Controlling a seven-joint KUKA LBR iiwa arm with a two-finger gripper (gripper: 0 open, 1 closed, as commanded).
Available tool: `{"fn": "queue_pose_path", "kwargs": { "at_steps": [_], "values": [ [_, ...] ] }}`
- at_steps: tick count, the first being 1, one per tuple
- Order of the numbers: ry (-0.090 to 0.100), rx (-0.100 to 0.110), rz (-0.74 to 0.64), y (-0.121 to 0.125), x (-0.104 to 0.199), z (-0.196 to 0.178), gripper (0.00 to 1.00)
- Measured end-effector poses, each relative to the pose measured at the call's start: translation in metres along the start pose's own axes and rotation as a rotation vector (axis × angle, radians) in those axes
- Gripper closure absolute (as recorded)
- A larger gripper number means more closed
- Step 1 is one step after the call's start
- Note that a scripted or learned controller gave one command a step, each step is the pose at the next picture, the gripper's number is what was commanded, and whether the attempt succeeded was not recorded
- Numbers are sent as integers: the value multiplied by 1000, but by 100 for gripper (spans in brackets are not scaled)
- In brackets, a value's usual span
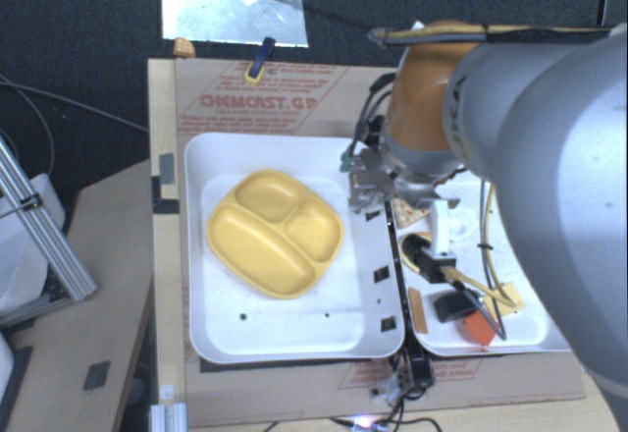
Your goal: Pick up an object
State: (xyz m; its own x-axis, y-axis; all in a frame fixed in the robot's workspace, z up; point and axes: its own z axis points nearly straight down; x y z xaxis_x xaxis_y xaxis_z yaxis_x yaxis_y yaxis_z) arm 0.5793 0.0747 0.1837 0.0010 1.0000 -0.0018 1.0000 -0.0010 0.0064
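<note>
A cardboard-lined worktop (265, 101) carries two shallow white plastic bins: the left bin (201, 322) holds a yellow three-compartment plastic tray (274, 232), while the grey, orange-banded arm's gripper (392, 187) hangs over the right bin (530, 332), positioned for reaching its small jumbled objects (456, 297).

- Looks like a robotics lab: grey arm (530, 116) with orange band over a bench.
- Two white bins (196, 224) on printed cardboard (260, 101).
- Loose cables (29, 116), aluminium framing (44, 234), dark carpet (78, 8).
</note>
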Motion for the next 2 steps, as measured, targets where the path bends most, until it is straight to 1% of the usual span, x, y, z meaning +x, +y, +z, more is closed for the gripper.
{"fn": "queue_pose_path", "kwargs": {
  "at_steps": [1,2],
  "values": [
    [2,3,-7,-3,2,-12,100],
    [3,10,-8,-54,37,0,100]
  ]
}}
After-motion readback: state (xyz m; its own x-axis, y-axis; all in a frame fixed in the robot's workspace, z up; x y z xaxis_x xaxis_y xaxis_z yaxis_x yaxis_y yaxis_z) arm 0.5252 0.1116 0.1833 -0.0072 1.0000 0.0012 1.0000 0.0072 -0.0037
